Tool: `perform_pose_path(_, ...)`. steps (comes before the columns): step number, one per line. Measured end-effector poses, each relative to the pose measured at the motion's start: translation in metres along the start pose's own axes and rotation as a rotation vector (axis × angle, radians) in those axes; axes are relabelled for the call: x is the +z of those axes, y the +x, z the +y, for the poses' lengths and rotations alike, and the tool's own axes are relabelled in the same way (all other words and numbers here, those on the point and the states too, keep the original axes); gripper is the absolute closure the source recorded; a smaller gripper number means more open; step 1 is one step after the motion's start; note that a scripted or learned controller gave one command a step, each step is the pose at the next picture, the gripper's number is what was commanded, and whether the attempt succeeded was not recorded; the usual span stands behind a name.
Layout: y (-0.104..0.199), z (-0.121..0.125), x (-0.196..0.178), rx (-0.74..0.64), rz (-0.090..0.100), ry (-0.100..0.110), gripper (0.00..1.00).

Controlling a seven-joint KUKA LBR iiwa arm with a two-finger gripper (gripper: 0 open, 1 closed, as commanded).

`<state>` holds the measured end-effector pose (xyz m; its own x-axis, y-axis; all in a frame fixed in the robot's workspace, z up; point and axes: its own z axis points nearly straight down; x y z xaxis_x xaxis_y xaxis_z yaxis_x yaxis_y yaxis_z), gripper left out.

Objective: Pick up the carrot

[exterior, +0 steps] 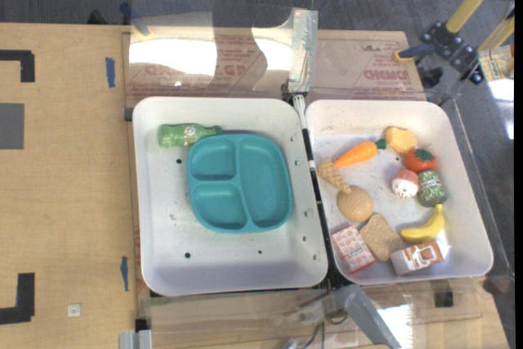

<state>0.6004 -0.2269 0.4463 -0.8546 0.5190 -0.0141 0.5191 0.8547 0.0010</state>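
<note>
The state of the fingers cannot be told from this view. The carrot (357, 154) lies in the right bin (470, 200), toward its far left part, tip pointing near-left – just beside a tan cookie-like piece (333, 174). Right of it sit an orange-yellow piece (400, 140), a tomato (421, 160) and a green broccoli-like piece (431, 189). Nearer lie a banana (426, 225), a small carton (418, 256) and a red-and-white packet (352, 249). The left bin (155, 233) holds a teal divided plate (240, 181) – a green bottle (186, 134) lies at its far left
</note>
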Motion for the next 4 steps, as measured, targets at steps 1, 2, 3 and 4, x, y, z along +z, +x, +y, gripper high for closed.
perform_pose_path(1,0.037,-0.017,0.144,-0.233,0.016,-0.001,1.00)
perform_pose_path(2,0.034,-0.015,0.127,-0.235,-0.001,-0.002,1.00)
perform_pose_path(3,0.032,-0.014,0.115,-0.236,-0.010,-0.003,1.00)
perform_pose_path(4,0.037,-0.019,-0.034,-0.471,-0.007,-0.002,1.00)
